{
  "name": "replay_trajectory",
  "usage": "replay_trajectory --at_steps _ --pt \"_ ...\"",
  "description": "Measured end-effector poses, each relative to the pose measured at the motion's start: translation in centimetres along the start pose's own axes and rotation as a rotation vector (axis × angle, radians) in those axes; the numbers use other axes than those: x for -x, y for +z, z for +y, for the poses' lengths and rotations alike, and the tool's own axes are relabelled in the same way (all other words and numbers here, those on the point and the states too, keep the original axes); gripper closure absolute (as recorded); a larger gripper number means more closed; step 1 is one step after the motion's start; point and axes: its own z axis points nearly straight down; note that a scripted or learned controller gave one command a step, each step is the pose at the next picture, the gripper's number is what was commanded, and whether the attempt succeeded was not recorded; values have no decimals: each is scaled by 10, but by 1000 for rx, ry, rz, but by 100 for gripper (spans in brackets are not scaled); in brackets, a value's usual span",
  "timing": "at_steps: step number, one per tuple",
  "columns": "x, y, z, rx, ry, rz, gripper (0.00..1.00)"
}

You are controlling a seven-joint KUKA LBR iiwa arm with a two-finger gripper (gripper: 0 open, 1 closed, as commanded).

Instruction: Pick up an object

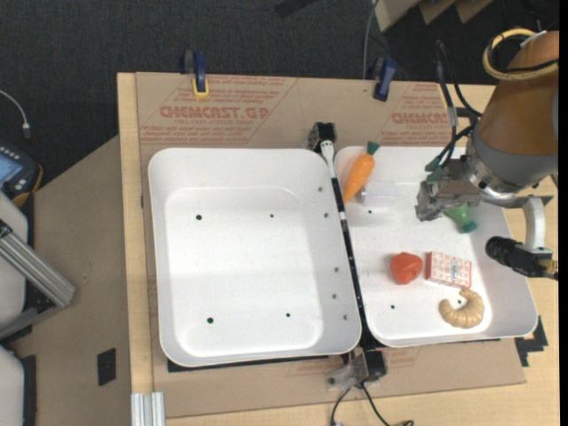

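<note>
Right bin (524, 322): gripper (437, 201), finger state indiscernible, is positioned over a green object (462, 216) just beside it; carrot (358, 175) lies left, red object (406, 268) nearer

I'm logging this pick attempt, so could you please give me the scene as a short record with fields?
arm: reaches in from the right over the right bin
gripper: low in the right bin's far half, beside a green item
right bin contents: carrot, red object, small printed packet, tan curved piece
left bin: white, with small dark holes
held object: none visible
</note>
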Motion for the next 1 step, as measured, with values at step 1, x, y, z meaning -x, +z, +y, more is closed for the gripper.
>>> replay_trajectory --at_steps 1 --pt "-18 -63 52 7 -2 0 100"
